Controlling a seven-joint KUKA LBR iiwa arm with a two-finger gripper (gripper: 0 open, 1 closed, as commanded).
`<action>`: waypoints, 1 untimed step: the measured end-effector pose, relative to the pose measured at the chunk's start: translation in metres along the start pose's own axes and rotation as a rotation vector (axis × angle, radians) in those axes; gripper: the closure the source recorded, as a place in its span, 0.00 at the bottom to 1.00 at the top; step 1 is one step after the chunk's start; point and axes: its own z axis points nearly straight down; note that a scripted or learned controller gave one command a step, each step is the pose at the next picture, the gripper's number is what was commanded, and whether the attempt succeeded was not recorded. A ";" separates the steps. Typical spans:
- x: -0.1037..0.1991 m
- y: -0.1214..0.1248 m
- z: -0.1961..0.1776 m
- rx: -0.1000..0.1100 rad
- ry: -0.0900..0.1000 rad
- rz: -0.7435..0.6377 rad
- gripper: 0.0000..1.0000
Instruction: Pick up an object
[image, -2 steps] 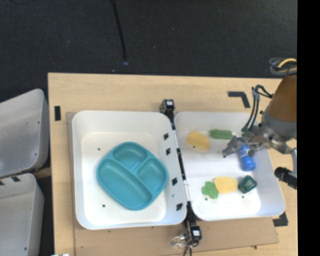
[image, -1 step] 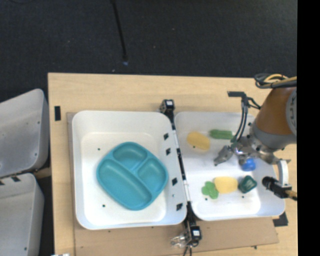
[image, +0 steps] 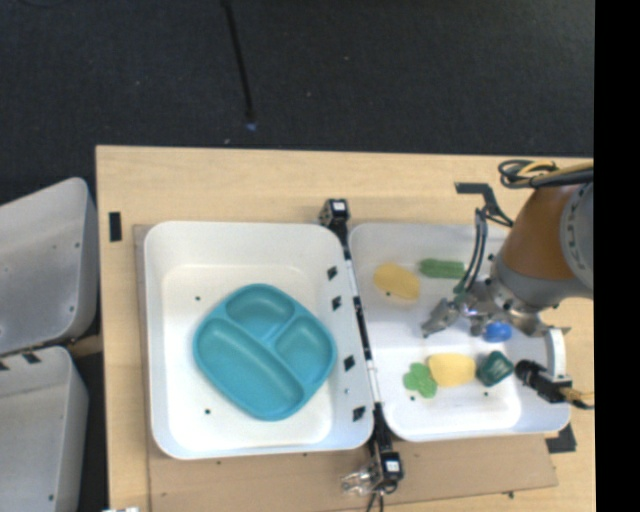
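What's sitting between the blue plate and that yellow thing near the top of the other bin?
Only the bins' rims with black clips; otherwise bare white floor between the blue plate and yellow thing.

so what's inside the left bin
A teal divided plate lies flat on the left bin's floor. Nothing sits on the plate; whatever is beneath it is covered.

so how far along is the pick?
Done: the arm is over the right bin, gripper low among the toys. In hand: nothing visibly gripped; I can't read its fingers. Left: the grasp and lift. The yellow pieces, green ones and blue one all lie in the bin.
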 end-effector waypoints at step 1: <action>-0.001 0.000 -0.010 -0.002 0.000 0.005 1.00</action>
